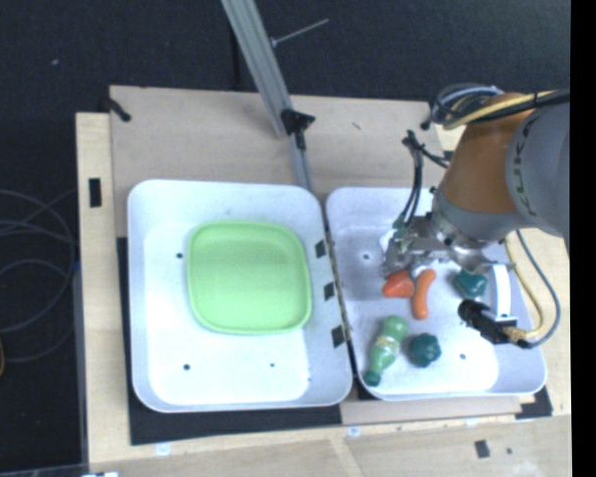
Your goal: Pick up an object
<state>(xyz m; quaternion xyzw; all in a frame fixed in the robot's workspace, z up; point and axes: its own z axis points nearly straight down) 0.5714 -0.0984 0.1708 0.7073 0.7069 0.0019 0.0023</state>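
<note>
plate (248, 276) in left bin (154, 266), toys (407, 316) in right bin (363, 217)

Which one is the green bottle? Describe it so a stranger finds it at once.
Take the right bin, under the arm. Near its front left corner lies the green bottle, tilted. It is pale green and long; the dark teal ball beside it is round.

Green plate (248, 276) in left bin (159, 366)
</note>
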